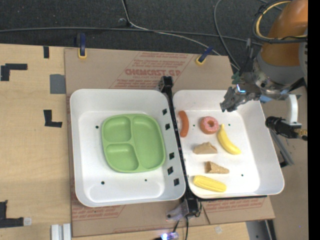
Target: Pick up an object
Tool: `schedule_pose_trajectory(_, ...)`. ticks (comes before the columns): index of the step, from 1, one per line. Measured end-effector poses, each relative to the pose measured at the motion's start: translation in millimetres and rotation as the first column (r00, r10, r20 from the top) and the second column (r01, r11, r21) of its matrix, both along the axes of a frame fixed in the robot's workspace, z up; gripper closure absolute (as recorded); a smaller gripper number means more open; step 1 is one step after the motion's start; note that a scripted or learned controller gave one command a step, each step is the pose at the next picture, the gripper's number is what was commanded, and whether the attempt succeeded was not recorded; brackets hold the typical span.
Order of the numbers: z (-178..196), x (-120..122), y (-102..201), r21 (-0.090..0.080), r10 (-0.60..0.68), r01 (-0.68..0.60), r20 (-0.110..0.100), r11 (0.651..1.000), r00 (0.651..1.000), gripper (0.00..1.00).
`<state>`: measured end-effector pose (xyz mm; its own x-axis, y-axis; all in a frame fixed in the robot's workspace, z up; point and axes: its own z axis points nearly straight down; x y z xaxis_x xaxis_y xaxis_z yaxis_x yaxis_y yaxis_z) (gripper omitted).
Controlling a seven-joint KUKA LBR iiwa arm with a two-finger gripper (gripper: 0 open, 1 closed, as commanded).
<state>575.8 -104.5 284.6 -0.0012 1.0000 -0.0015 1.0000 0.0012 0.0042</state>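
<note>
Bench: pale wooden surface [30, 149] under a brown cardboard sheet [145, 71], bearing two shallow white bins side by side; a dark backdrop with black cables lies beyond.
Right bin, nearest edge: right-hand white bin [267, 181] holds a yellow corn cob toy [209, 184] close to its near wall.
Just behind the corn: a tan wedge-shaped toy slice [216, 168], and past it a tan triangular bread-like piece [205, 148], the two lying apart.
Middle of right bin: a yellow toy banana [228, 141] lies at a slant, its upper tip just beside a pink ring doughnut [209, 125].
Beside the divider: an orange-red sausage toy [183, 123] lies lengthwise near the bins' shared wall.
Left bin: left-hand white bin [82, 104] holds a green three-compartment plastic plate [133, 143] lying flat.
Gripper: dark two-finger gripper [230, 103] hangs over the far right part of the right bin, beyond the doughnut, with nothing seen between its fingers.
Jaws: cannot tell whether wide or narrow.
Arm: grey arm [277, 71] with an orange band [290, 19] reaches in from the right.
</note>
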Motion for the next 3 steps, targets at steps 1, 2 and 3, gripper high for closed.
schedule_pose_trajectory(1, -18, -15, 45, 0.002, 0.003, -0.003, -0.007, 1.0, 1.0, 1.0)
schedule_pose_trajectory(2, -29, -22, 108, 0.002, 0.006, -0.006, -0.007, 1.0, 1.0, 1.0)
schedule_pose_trajectory(3, -39, -22, 167, 0.002, 0.005, -0.005, -0.008, 1.0, 1.0, 1.0)
